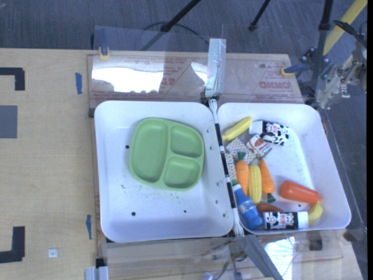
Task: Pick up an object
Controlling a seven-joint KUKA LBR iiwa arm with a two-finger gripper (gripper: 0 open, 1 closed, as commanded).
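The right bin [326, 156] holds a pile of toy food along its left and front sides. A yellow banana [237, 129] lies at the back beside a black-and-white cow-print carton [274, 133]. Below them is a patterned packet [247, 148]. A yellow corn cob [254, 182] lies between two orange carrots [266, 177]. A larger red-orange piece [299, 192] sits to the right, over a small yellow item [315, 213]. At the front lie a blue bottle [248, 210] and a cow-print tube [284, 219].
The left bin [116, 203] carries a green divided plate [167, 154]. A clear panel [145, 77] and a metal post [215, 69] stand behind the bins. Tripod legs and grey equipment [341, 80] stand at the top right. Bare wooden bench [46, 156] extends to the left.
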